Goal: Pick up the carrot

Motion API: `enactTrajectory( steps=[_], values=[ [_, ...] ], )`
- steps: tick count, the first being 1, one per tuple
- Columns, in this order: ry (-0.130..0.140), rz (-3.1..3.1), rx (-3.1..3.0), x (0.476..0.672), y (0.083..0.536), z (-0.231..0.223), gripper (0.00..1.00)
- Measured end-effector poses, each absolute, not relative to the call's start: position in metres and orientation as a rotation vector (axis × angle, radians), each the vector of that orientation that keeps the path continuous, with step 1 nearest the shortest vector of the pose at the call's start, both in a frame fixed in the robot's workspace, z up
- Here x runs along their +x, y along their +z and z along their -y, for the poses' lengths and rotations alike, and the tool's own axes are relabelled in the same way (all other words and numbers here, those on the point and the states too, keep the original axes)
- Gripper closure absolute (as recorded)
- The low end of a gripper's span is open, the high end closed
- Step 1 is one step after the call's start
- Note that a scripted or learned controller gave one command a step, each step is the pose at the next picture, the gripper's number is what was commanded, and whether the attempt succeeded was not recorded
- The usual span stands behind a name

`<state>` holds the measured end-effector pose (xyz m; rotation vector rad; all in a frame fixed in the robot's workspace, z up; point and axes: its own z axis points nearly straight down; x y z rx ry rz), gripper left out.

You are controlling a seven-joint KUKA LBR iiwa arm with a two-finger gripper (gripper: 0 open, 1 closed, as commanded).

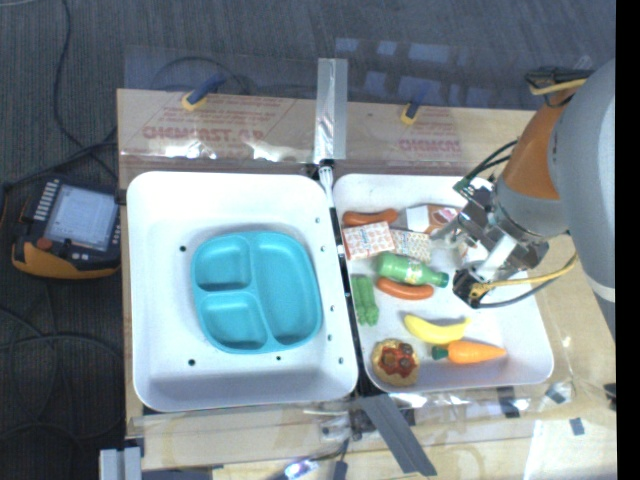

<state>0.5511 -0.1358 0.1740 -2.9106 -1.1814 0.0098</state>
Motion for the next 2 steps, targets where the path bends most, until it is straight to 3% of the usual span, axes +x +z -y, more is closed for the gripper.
enactTrajectory(
  steps=[1,2],
  values=[
    [0.008,1.203,-2.904,0.5824,0.3462,0.1933,0.00],
    [0.018,1.205,-2.905,0.5825,0.3543,0.1929,1.00]
  ],
)
